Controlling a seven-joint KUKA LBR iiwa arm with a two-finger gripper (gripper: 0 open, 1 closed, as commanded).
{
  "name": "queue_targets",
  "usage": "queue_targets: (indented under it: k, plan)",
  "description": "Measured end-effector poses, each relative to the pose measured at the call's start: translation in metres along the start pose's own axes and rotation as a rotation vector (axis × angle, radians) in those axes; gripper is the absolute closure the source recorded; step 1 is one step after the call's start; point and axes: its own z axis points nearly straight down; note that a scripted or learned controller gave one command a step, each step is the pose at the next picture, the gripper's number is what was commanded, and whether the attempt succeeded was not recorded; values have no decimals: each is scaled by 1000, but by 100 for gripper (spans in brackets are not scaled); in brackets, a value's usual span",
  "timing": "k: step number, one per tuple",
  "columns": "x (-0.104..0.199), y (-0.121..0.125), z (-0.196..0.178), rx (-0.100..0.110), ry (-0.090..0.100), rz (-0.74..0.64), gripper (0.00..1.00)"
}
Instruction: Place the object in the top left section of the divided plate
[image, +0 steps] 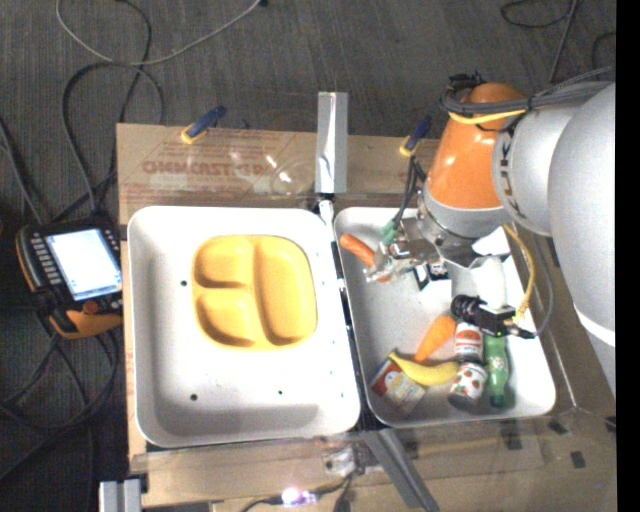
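Divided plate (255, 290) glossy yellow, three-sectioned; gripper (392, 262) metallic, grip state unclear.

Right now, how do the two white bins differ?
The left bin holds just a yellow divided plate, with all its sections bare. The right bin holds loose items: a banana, carrots, small bottles, and the arm's hand reaches into its upper part. Both are shallow, white and sit side by side.
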Motion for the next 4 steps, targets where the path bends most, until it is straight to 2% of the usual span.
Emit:
queue_targets:
  k: [1,2,3,4]
  plan:
    - [52,44,-54,-1,-1,-244,100]
    - [52,44,-54,-1,-1,-243,0]
    - [52,44,-60,5,-2,-244,100]
    - [86,22,-146,-3,-3,-348,100]
